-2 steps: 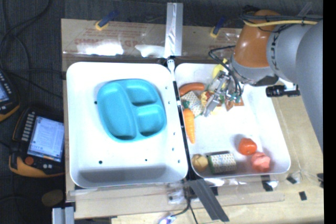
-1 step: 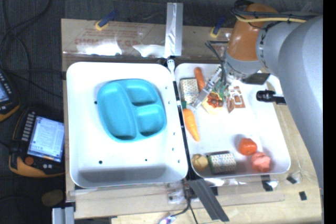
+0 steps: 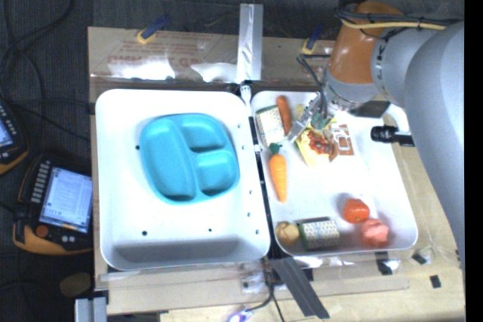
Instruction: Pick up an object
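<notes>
My gripper (image 3: 315, 117) reaches down into the back of the right bin (image 3: 392, 185), right over a yellow and red toy (image 3: 317, 145) and a small white card (image 3: 343, 139). A carrot (image 3: 283, 111) lies at the bin's back left beside a small packet (image 3: 269, 124). A second carrot (image 3: 278, 173) lies along the left wall. Toward the front sit a tomato (image 3: 356, 209), a pink fruit (image 3: 374, 232), a grey-green box (image 3: 319, 233) and a potato-like piece (image 3: 286, 232).
The left bin (image 3: 121, 237) holds a blue divided plate (image 3: 190, 156). A metal strip (image 3: 250, 41) stands behind the bins. A handheld pendant (image 3: 56, 200) lies on the floor to the left. The arm's grey body (image 3: 438, 102) overhangs the right bin's right side.
</notes>
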